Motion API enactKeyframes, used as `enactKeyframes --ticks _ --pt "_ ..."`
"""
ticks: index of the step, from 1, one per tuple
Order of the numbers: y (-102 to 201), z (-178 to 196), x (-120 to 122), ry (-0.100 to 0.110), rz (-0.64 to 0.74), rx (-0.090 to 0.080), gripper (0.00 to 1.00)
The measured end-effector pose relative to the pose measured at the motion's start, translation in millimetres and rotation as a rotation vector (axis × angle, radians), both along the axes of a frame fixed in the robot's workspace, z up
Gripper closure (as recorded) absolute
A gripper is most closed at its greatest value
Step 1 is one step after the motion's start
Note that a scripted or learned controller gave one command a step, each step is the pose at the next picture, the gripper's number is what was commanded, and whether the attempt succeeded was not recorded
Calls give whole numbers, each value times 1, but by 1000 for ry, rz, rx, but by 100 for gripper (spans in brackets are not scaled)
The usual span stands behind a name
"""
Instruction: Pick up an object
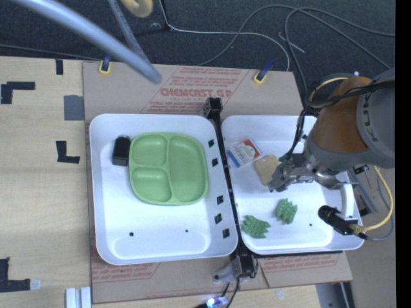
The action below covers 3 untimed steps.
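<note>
My gripper (277, 180) hangs over the right bin (257, 249), low at the tan, lumpy object (264, 168) in the bin's middle. Its dark fingers sit against that object's right side. A small white packet with red and blue print (243, 153) lies just left of the tan object. Two green leafy toys rest nearer the front: one (286, 210) below the gripper, the other (255, 226) by the bin's front left corner.
The left bin (103, 172) holds a green divided plate (169, 168) and a small black block (121, 150) at its left. A black divider with clips (223, 185) runs between the bins. Cables trail behind the bench.
</note>
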<state>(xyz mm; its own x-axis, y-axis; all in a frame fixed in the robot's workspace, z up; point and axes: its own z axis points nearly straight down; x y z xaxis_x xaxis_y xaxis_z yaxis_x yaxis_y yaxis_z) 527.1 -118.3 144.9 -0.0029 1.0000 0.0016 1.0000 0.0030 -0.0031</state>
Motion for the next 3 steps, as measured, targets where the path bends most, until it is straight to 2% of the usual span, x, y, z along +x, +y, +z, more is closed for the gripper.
enactKeyframes --ticks 1,2,3 --pt "6 61 4 -8 0 -2 100" --pt "4 114 15 -8 -1 -3 100" --pt "5 143 16 -5 -1 -2 100"
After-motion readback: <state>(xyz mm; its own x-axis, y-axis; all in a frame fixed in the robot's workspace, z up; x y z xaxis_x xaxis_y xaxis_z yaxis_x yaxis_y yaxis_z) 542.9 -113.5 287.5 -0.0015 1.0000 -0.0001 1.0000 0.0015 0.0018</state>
